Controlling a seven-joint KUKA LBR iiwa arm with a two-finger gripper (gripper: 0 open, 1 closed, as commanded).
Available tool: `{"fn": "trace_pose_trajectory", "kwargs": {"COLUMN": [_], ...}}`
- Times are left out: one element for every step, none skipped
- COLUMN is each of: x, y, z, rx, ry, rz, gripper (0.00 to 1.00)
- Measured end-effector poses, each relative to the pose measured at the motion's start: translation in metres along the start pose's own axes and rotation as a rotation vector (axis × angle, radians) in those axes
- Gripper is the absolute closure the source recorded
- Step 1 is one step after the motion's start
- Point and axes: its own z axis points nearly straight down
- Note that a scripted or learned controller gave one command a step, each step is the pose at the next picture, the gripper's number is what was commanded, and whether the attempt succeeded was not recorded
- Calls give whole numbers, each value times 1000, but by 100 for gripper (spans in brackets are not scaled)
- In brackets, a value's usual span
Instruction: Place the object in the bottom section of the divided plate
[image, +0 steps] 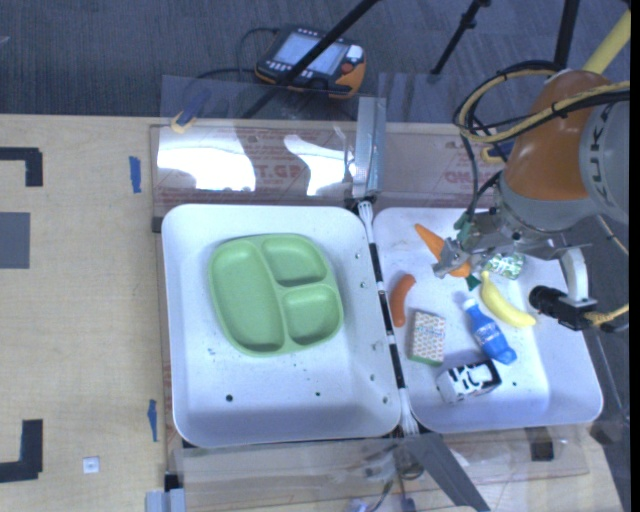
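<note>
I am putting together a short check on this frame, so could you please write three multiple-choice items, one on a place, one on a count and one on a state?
1. Where does the green divided plate lie?
A. In the left bin
B. In the right bin
C. On the bench outside both bins

2. How many sections does the divided plate have?
A. Two
B. Three
C. Five

3. How does the blue bottle rest?
A. Standing upright
B. On its side on the bin floor
C. On top of the plate

Key:
1. A, since the plate sits inside the left bin, left of the shared rim.
2. B, since ridges split it into one large section and two smaller ones.
3. B, since its long side lies flat in the right bin, between the banana and the black-and-white object.
</note>
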Motion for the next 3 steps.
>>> {"fn": "trace_pose_trajectory", "kwargs": {"x": [68, 144, 144], "y": [30, 17, 17], "z": [-55, 1, 1], "rx": [0, 4, 3], "ry": [-1, 0, 0], "rz": [-65, 42, 43], "gripper": [100, 100, 0]}}
